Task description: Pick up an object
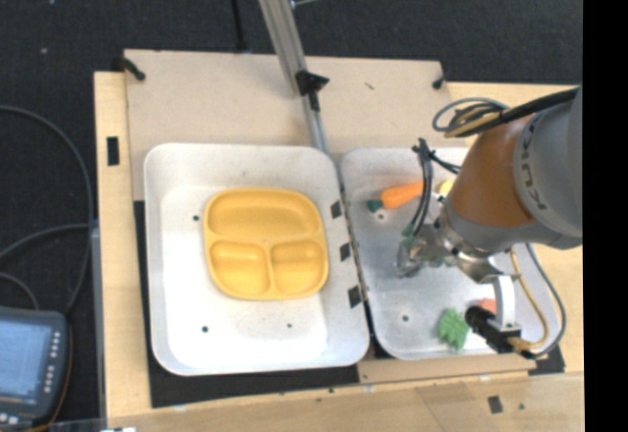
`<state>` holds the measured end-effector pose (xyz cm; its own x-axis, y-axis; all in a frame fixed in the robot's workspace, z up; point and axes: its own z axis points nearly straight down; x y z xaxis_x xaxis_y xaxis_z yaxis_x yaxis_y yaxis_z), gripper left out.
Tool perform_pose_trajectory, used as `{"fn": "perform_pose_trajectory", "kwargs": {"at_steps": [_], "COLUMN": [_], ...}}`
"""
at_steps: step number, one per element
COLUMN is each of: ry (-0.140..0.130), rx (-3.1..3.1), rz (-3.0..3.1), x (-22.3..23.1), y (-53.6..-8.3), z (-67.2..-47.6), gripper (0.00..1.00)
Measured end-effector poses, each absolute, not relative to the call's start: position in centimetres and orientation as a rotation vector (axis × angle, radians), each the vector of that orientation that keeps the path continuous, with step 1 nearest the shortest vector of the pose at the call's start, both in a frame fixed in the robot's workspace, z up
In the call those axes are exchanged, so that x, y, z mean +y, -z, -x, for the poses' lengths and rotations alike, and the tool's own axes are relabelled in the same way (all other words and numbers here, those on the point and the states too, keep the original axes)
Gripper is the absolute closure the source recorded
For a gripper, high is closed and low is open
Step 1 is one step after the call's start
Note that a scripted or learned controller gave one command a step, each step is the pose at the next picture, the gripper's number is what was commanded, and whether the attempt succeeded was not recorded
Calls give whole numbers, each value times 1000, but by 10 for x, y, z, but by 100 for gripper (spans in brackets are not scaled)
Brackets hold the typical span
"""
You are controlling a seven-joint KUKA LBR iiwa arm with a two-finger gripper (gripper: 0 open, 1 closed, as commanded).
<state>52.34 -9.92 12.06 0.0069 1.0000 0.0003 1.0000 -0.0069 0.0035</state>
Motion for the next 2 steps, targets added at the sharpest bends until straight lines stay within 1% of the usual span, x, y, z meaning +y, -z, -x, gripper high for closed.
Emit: {"fn": "perform_pose_trajectory", "kwargs": {"at_steps": [1,2], "ry": [-6,-8], "rx": [2218,2220], "rz": [-2218,-2212], "x": [-103,-101], "y": [-164,-228], "z": [-526,-531], "gripper": [100,100]}}
